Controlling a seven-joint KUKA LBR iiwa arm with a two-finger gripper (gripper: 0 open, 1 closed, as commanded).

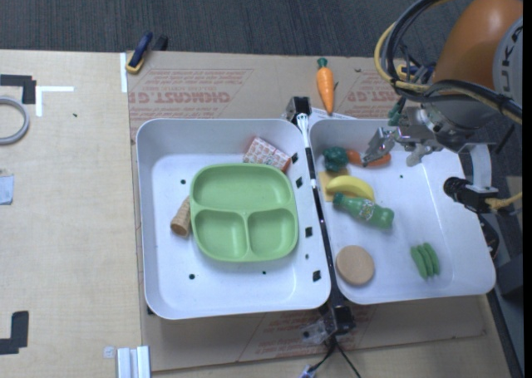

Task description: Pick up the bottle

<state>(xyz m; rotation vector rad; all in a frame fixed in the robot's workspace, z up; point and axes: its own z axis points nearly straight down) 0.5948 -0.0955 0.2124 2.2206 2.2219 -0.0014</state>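
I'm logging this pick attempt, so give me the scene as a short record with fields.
target: green bottle, lying on its side in the right bin
beside target: banana, touching it
gripper: gripper above the right bin's far end, apart from the bottle
also in right bin: round cookie, green pea pod
left bin: green divided plate, ice cream cone

red print runs across the cardboard sheet (224,85) behind the bins. it stands upside down and looks like "chemcast ge", but i am not sure. more red print near the carrot (325,85) is too blurred to read.
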